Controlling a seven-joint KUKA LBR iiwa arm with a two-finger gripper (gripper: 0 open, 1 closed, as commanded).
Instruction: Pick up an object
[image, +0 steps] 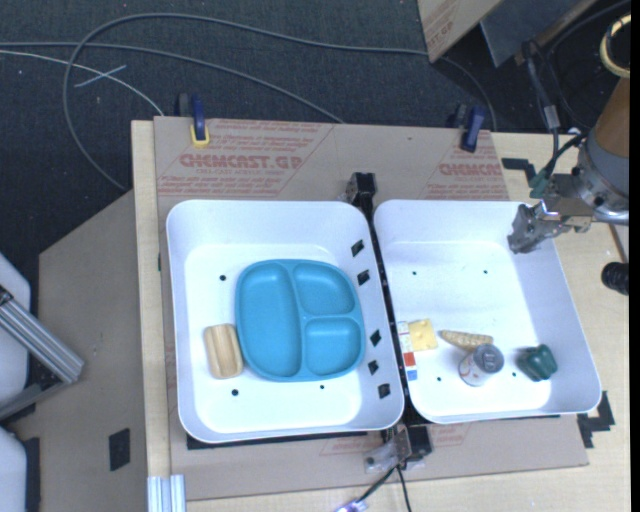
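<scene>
the gripper (527, 228) hangs over the right bin's (450, 235) far right rim, its grip state unreadable; likely picks, a green object (538, 362) and grey cap (484, 362), lie near the front

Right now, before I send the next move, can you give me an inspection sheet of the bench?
Surface: left bin and right bin side by side on a board.
Job's things: blue divided plate and tan block in left bin; yellow piece, cone-shaped piece, grey round item, green item in right bin.
Clutter: nothing seen.
Grippers: gripper over right bin's far right corner, holding nothing visible.
Cables: loose cable on floor beyond bench.
Surroundings: blue clamps, cardboard box.
</scene>
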